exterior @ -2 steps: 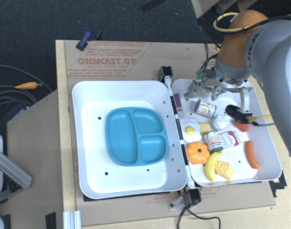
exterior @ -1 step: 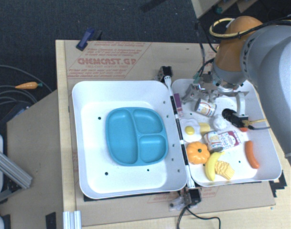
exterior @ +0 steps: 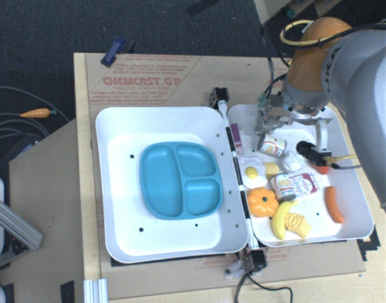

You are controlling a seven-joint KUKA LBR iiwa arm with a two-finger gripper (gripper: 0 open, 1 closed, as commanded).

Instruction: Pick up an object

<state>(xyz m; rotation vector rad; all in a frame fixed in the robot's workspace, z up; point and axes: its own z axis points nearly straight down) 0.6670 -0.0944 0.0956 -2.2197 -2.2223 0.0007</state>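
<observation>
You have a small white jar with a red label [exterior: 272, 147] lying on its side in the right white bin [exterior: 354, 223], just below the claw [exterior: 268, 124].

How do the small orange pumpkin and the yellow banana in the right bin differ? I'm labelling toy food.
The small round orange pumpkin is squat and ball-like with a green stem on top; the yellow banana is long and curved. The pumpkin lies against the bin's left wall, while the banana lies just below and to its right, running down toward the white right bin's near edge. Both are toy foods resting close together in that bin.
</observation>
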